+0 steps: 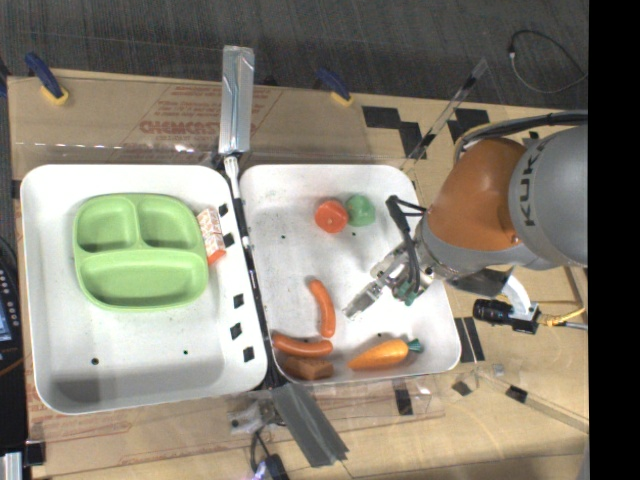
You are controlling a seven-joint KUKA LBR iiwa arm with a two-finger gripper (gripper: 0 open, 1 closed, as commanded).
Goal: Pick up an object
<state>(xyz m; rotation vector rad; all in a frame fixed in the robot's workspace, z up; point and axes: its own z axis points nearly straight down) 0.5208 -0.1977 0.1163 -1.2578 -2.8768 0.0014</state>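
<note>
The jaws [372,295] hang over the right bin [290,193], near its right wall, and whether they are apart or together cannot be told; the metal parts blur into one pale streak. Nothing shows between them. A small green bit sits at the wrist, too blurred to name. The arm [500,208] covers the bin's right rim.

A sausage [323,307] lies just left of the jaws, apart from them. Below it, along the near wall, lie a second sausage [302,346], a brown piece [308,369] partly under it, and a carrot [380,355] below the jaws. A tomato [331,216] and a green ball [360,210] touch each other further up.

In the left bin [50,368] rests a green tray [140,248], with a small packet [211,232] at its right edge.
</note>
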